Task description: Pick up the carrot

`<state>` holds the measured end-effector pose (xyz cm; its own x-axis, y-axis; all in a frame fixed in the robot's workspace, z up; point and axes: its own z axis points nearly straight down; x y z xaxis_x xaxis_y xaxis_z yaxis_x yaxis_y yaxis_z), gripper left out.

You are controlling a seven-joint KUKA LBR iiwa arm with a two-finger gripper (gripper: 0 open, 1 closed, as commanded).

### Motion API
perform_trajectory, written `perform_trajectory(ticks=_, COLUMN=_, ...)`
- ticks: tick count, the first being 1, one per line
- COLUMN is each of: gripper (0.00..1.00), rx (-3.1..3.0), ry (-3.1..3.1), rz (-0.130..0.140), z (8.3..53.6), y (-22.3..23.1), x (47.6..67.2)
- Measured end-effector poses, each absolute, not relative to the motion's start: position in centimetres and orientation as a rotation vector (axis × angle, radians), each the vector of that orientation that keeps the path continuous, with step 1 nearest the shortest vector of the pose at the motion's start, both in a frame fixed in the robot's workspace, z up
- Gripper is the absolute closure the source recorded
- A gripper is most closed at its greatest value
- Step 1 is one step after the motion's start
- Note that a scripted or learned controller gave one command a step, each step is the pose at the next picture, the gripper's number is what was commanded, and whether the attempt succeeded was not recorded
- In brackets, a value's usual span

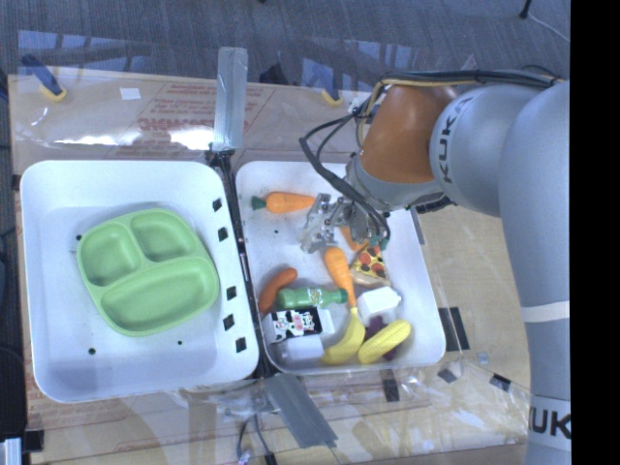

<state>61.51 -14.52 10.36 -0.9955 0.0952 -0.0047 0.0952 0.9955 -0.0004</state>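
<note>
The grey arm (504,153) reaches in from the right over the right bin (418,260). The left bin (48,260) holds a green divided plate (147,269). The tool (334,226) hangs just above a carrot (339,269) lying mid-bin; whether it is clenched I cannot tell. Another carrot (288,202) lies at the far left corner.

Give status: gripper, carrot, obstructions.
Gripper low in right bin, nothing seen between fingers. Carrot lies at bin's far left, just beside gripper. Second carrot below gripper, against pizza slice. Nothing on top of either.
</note>
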Motion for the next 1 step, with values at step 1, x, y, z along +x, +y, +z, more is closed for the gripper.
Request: perform_trajectory(ticks=1, gripper=1.0, rx=0.53, ry=3.096, rz=0.0, z=15.7, y=-12.23, x=57.62)
